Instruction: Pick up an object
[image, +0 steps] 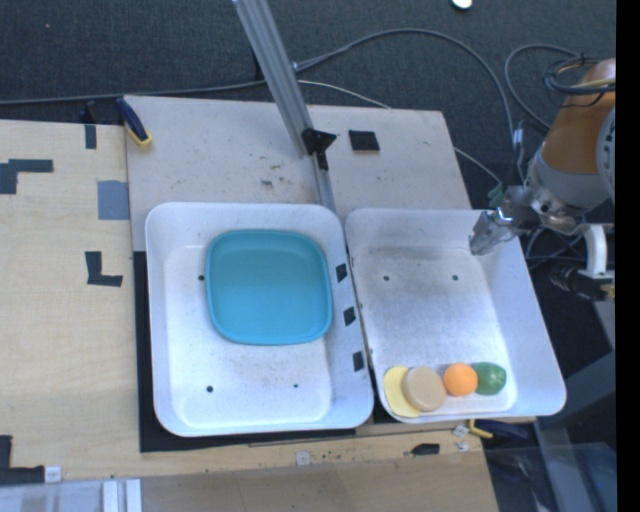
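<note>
Up top-rt, gripper (487, 236) over rt bin (520, 300) far rim, grip state unclear, objs (446, 384) along near edge.

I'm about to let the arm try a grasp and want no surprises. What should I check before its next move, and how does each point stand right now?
1. Targets present: ok. A yellow piece, tan piece, orange ball and green piece lie along the near edge of the right bin.
2. Target spacing: not ok. The four sit crowded together in a row, close to the bin wall.
3. Gripper position: not ok. It sits at the right bin's far right corner, away from the items.
4. Finger state: cannot tell.
5. Path between gripper and items: ok, bare bin floor.
6. Left bin: ok, holds a blue plate.
</note>
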